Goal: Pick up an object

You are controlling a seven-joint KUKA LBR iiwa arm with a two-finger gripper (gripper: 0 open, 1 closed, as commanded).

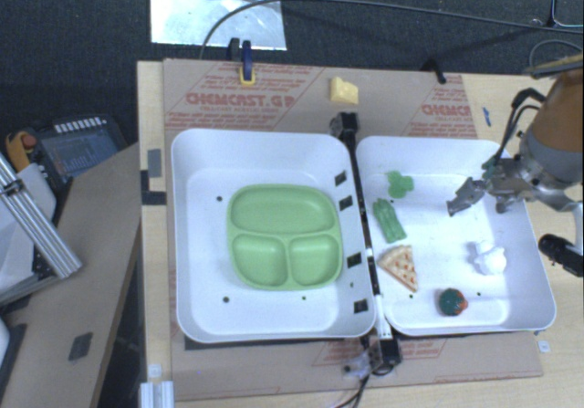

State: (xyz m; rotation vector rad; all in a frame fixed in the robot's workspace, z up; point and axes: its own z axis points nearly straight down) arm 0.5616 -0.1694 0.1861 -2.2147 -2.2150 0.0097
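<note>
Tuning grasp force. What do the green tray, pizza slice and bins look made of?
Green tray: likely moulded plastic, matte, smooth rounded compartments. Pizza slice: looks like toy plastic or rubber; too small to tell. Bins: thin white formed plastic, slight sheen.

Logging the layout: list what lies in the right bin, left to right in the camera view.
Green pickle-like piece, pizza slice, red and green ball, white crumpled piece. The gripper hangs above the bin's far right part.

A yellow block point(344, 90) lies on cardboard point(301, 91) behind the bins.
</note>
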